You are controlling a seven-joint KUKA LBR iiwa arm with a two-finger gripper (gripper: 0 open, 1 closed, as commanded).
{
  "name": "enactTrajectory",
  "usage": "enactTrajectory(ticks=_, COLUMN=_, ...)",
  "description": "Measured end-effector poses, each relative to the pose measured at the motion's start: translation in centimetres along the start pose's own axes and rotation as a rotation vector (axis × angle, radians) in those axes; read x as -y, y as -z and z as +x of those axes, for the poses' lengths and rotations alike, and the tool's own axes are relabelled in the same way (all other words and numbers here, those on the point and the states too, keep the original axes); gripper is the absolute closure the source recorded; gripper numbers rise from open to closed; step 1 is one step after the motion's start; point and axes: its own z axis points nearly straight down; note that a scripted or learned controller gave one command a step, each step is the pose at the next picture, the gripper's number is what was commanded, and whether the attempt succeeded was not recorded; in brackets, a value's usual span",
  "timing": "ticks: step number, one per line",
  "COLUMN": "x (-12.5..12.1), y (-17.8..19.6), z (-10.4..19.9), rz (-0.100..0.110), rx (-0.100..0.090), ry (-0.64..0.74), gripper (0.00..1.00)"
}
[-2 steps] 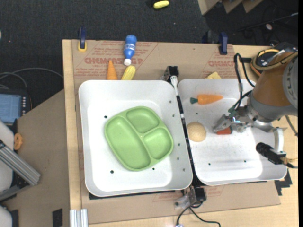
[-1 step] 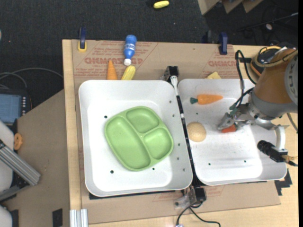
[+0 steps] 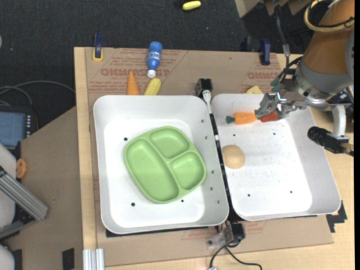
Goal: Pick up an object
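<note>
My gripper (image 3: 269, 109) hangs low over the far part of the right bin (image 3: 315, 198). Just left of it lies a small orange carrot with a green top (image 3: 243, 117). A red object (image 3: 271, 117) sits right under the gripper, partly hidden by it. A tan round object (image 3: 233, 156) rests near the right bin's left wall. Whether anything is gripped is hidden from this angle.
The left bin (image 3: 109, 151) holds a green divided plate (image 3: 164, 163). Behind the bins on the board lie a blue-capped bottle (image 3: 153, 58), an orange cone-shaped toy (image 3: 132, 84) and a yellow corn piece (image 3: 153, 86). A black-handled tool (image 3: 204, 88) lies between the bins.
</note>
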Motion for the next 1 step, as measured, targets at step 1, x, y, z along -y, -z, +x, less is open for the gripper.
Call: enactTrajectory(ticks=1, x=0.82, y=-0.67, z=4.37, rz=0.020, rx=-0.003, ry=-0.004, gripper=1.00)
